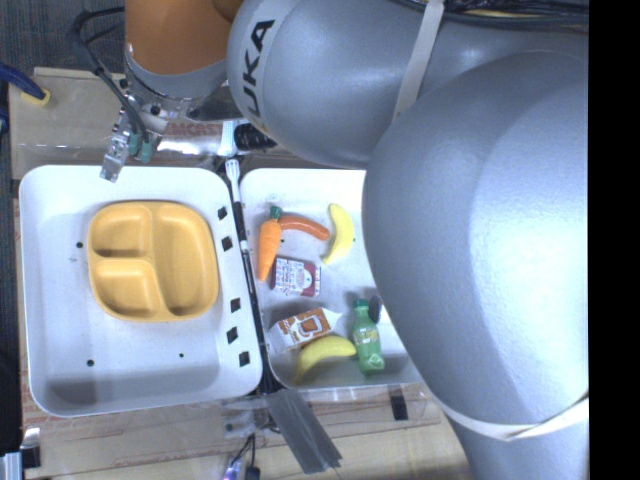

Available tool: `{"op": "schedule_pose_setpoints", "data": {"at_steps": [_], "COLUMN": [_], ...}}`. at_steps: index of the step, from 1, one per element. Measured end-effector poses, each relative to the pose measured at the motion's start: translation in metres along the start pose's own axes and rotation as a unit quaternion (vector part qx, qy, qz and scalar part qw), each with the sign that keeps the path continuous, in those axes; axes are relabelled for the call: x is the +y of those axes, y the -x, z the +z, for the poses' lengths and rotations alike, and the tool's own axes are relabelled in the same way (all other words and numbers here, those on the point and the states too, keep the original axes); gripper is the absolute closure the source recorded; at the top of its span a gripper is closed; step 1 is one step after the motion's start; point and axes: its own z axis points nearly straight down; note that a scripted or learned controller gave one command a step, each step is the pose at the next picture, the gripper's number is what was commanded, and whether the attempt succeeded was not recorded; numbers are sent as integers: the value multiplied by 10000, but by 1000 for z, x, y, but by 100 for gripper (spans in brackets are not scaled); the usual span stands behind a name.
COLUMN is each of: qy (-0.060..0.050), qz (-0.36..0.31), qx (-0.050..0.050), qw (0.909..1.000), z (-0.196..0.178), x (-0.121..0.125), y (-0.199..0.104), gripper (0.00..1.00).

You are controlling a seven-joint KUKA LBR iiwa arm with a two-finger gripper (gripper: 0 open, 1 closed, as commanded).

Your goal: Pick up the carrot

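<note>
From my remote station I see the arm (400, 98) filling the upper right of the view, its grey body covering much of the right bin (300, 373). The orange band (175, 18) sits at the top, above the far edge of the left bin (50, 268).

The gripper (118, 158) hangs below the band at the left bin's far left corner, over the rim. It is small and partly blurred; I cannot tell how it is set. I see nothing held in it.

The carrot (268, 248) lies in the right bin, near the divider between the bins, long axis running roughly away from the camera, green top at the far end. It is well apart from the gripper. An orange-red sausage-shaped item (303, 228) lies beside the carrot's top, angled off to the right and touching or nearly touching it. A banana (342, 233) sits just right of that.

Just below the carrot's tip is a small red-and-white carton (296, 276). Nearer the camera lie a brown carton (303, 328), a second banana (322, 355) and a green bottle (366, 340), grouped close together.

The left bin holds a yellow divided plate (153, 260), resting flat near its centre.
</note>
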Motion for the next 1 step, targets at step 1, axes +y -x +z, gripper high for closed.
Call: {"op": "schedule_pose_setpoints", "data": {"at_steps": [1], "qy": [2], "qz": [-16], "qx": [-9], "qw": [10000], "z": [-11], "x": [0], "y": [0], "gripper": [100]}}
